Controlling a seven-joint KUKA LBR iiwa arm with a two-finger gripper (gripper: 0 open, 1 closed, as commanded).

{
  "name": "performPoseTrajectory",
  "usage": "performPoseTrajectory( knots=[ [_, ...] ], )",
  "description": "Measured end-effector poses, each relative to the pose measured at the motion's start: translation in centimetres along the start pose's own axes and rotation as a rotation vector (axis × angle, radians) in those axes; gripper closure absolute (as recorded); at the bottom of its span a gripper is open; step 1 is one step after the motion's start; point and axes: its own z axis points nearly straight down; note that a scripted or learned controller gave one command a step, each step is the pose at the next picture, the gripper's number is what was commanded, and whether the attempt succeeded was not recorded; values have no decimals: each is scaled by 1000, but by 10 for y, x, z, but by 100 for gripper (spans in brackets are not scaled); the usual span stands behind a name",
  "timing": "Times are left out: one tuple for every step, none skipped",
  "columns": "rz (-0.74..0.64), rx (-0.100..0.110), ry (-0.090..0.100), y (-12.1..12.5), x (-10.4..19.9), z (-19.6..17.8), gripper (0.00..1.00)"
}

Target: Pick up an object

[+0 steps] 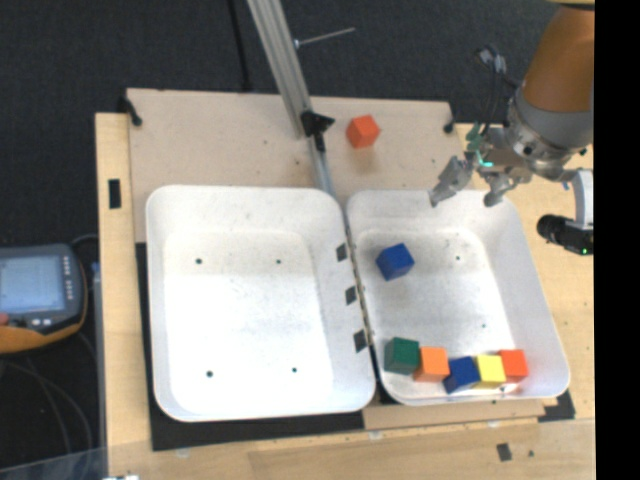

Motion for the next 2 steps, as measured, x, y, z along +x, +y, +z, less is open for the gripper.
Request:
performPoseTrajectory(
  knots=[
    [-5,-1,1,15,63,6,0],
    [5,9,0,-20,38,105,0]
  ],
)
